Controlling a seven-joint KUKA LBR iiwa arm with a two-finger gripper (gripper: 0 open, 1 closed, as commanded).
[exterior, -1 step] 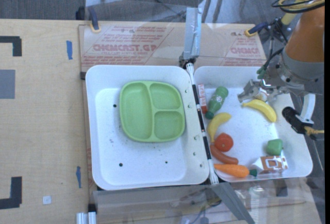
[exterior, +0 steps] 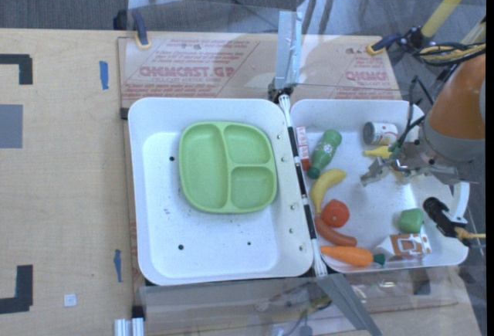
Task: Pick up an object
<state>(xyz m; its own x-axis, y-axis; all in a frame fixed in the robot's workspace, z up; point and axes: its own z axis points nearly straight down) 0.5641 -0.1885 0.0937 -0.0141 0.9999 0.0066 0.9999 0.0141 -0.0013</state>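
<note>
A smooth green divided plate [exterior: 228, 167] lies in the left white bin [exterior: 150, 195], glossy toy foods such as a curved banana [exterior: 325, 185] and round tomato [exterior: 335, 212] crowd the right bin [exterior: 363, 207] on the pale wooden surface [exterior: 62, 172], where the metal gripper [exterior: 380, 170] spreads open, empty.

You've got a banana [exterior: 326, 185] mid-bin in the right bin [exterior: 351, 112], a green bottle [exterior: 323, 152] toward its far-left corner, a carrot [exterior: 349, 255] along its near edge.

One fixed overhead camera, seemingly slanted, overlooks both bins [exterior: 154, 234].
</note>
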